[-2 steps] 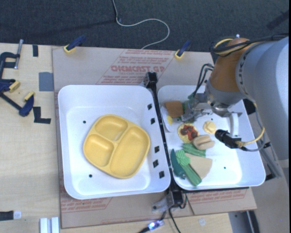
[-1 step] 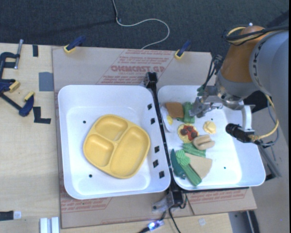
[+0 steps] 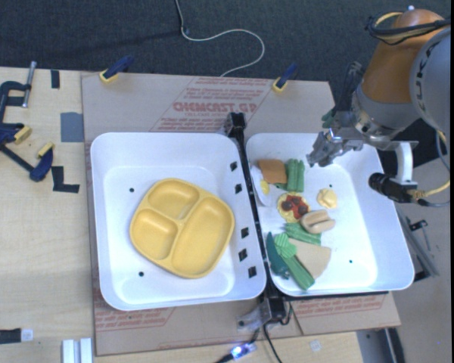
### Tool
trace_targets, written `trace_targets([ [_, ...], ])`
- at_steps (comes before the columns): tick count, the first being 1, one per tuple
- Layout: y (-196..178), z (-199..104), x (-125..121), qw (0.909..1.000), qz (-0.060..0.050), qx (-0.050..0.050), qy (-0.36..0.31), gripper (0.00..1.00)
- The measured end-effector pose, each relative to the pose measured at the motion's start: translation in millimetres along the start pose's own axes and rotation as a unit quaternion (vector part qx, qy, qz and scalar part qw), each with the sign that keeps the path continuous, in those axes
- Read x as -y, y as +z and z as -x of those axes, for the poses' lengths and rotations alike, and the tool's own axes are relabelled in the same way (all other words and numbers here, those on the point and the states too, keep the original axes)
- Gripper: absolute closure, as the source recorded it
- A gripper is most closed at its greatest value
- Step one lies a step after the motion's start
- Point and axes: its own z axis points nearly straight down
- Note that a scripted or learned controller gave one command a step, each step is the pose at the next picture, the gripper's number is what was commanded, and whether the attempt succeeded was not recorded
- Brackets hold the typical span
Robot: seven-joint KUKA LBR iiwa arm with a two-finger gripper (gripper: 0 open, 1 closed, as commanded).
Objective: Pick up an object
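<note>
The right bin (image 3: pixel 363 242) holds several toy foods: a brown bun (image 3: pixel 272 171), a green pickle (image 3: pixel 295 175), a small pizza slice (image 3: pixel 292 205), a yellow piece (image 3: pixel 328 198), a hot dog (image 3: pixel 316 221), green vegetables (image 3: pixel 286 252) and a tan wedge (image 3: pixel 312 259). My gripper (image 3: pixel 321 154) hangs over the upper part of that bin, right of the pickle and above the yellow piece. Nothing shows between its fingers.
In the left bin (image 3: pixel 113 203) lies a yellow divided plate (image 3: pixel 181 227). Black clips run along the wall between the bins (image 3: pixel 244 203). Clamps (image 3: pixel 15 138) lie on the bench at far left. A white cable (image 3: pixel 219 36) loops behind the cardboard sheet.
</note>
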Motion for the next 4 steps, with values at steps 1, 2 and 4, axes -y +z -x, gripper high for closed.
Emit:
trace_targets([
  [1, -6.4, -0.8, -0.4, 1.0000, -0.002, -0.001, 0.000, 1.00],
  [2, -10.9, -63.8, -9.4, 1.0000, -0.002, -0.001, -0.003, 1.00],
  [4, 4.6, -83.7, -17.8, 1.0000, -0.003, 0.001, 0.000, 1.00],
])
